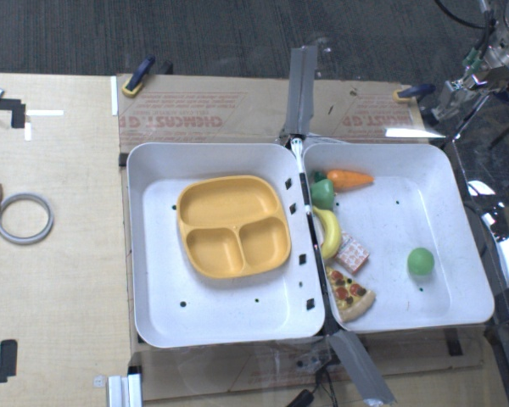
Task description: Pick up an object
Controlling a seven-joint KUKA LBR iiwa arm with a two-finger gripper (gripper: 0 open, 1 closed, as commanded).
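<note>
Gripper (483, 53) at far top right, outside bins, state unreadable; green ball (421, 261) well below it.

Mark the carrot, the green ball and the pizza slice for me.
carrot (349, 178): camera view, middle of its orange body.
green ball (421, 261): camera view, centre of the ball.
pizza slice (349, 294): camera view, on the topping side, near the middle.

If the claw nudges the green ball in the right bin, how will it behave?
The green ball looks round and smooth, so it would probably roll. It sits alone on the right bin floor, so likely nothing stops it before a wall.
</note>
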